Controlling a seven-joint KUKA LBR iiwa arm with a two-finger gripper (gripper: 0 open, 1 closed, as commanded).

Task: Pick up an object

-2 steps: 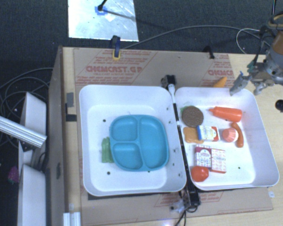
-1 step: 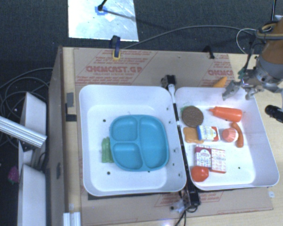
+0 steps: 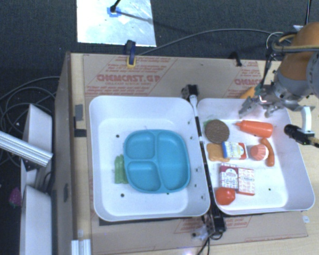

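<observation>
The grey arm's two-finger gripper (image 3: 258,106) hangs over the far edge of the right-hand shallow white bin (image 3: 303,179), its metal fingers (image 3: 247,108) splayed apart with nothing between them; just beside and below it lies the orange plastic carrot (image 3: 257,126), the nearest candidate to lift. The other candidates crowd the same bin: a round brown patty (image 3: 217,130), a small white packet with a blue label (image 3: 234,150), a curved orange sausage (image 3: 269,152), a red and white carton (image 3: 237,178) and a red tomato-like piece (image 3: 225,196). The left bin holds a blue sectioned plastic plate (image 3: 156,160) with a green piece (image 3: 119,169) beside it. The risk is a glancing descent; the carrot's rounded, tapered body could roll aside or squirt from closing fingers; the bin wall near the gripper could also catch a finger.
</observation>
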